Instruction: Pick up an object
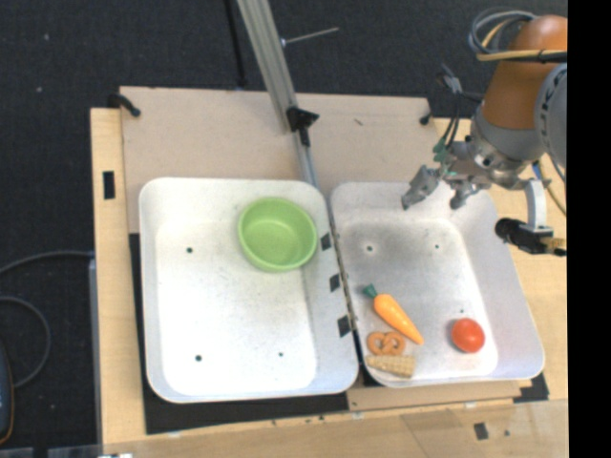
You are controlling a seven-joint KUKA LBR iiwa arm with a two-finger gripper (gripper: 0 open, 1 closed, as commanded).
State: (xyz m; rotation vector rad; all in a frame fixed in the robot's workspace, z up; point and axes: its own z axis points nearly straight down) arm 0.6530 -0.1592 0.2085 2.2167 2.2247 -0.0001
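Above right bin's (496,284) rim, tool (440,195) open.

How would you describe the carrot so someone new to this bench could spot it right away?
Take the right-hand white bin, the one the gripper hangs over, and look toward its near left corner. The carrot lies there at a slant, green stub pointing up-left. It is long, tapered and orange, unlike the round red tomato to its right and the brown pretzel just below it.
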